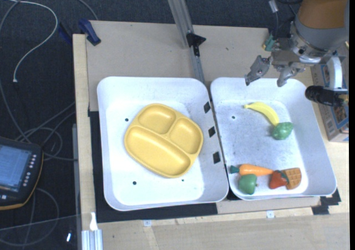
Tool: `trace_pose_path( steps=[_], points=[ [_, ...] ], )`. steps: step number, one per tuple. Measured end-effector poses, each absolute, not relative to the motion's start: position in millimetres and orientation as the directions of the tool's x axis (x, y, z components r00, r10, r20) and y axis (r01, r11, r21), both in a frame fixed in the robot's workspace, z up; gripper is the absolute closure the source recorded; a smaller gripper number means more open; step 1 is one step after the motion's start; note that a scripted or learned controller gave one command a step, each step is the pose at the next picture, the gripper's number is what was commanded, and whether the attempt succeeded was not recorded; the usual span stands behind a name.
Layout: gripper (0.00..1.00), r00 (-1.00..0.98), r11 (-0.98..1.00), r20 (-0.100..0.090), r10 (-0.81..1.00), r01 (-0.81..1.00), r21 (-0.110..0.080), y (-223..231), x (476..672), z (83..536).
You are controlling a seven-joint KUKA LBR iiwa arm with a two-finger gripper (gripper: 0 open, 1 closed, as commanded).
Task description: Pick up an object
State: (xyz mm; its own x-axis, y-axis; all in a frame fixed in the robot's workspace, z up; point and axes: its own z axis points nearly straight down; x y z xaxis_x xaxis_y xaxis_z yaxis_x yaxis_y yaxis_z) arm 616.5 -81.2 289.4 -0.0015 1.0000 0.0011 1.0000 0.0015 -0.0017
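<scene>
Near the table's front right corner, the right bin holds a carrot, a green pepper and a red piece. Farther back lie a banana and a green piece. Beyond them, above the bin's far rim, the claw hangs spread, pinching nothing.

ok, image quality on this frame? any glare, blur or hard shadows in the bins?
Camera view: even, soft light; the right bin and left bin look bright but not blown out. Banana and yellow plate are sharp with faint shadows. The gripper, fingers apart, is slightly soft.
</scene>
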Motion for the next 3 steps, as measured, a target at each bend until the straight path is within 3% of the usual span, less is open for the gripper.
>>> trace_pose_path(
  steps=[1,3],
  points=[
    [0.0,-0.001,0.001,0.001,1.0,1.0,-0.001,-81.3,616.5,289.5],
    [0.0,0.0,0.0,0.001,1.0,1.0,-0.006,-82.0,620.2,202.8]
  ],
)
